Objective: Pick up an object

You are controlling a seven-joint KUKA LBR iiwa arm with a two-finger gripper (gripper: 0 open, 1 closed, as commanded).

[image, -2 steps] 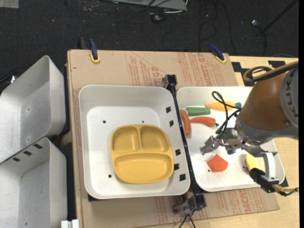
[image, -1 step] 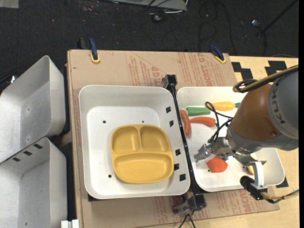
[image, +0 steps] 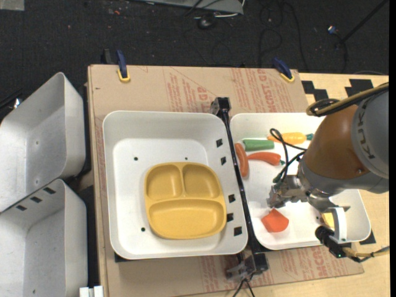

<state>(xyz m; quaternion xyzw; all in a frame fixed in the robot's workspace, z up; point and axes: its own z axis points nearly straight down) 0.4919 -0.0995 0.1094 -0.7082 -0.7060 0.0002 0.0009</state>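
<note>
We start at the near end of the right bin (image: 359,231), where a small red-orange piece (image: 276,221) lies on the white floor. Our gripper (image: 279,198) hangs just above it, very close to its top edge, and seems to hold nothing. We cannot tell how the tool is set, because the dark metal hides it.

If we come down a little to one side, we might only push the red piece away, and it could slide on the smooth floor. The black cable (image: 286,146) loops close by and might get in the way.

Farther back lie a red pepper (image: 265,158), a sausage (image: 242,161), a green piece (image: 257,144) and a yellow-orange piece (image: 291,137), all close together. Reaching there could bump them. The yellow plate (image: 184,199) sits in the left bin (image: 124,166).
</note>
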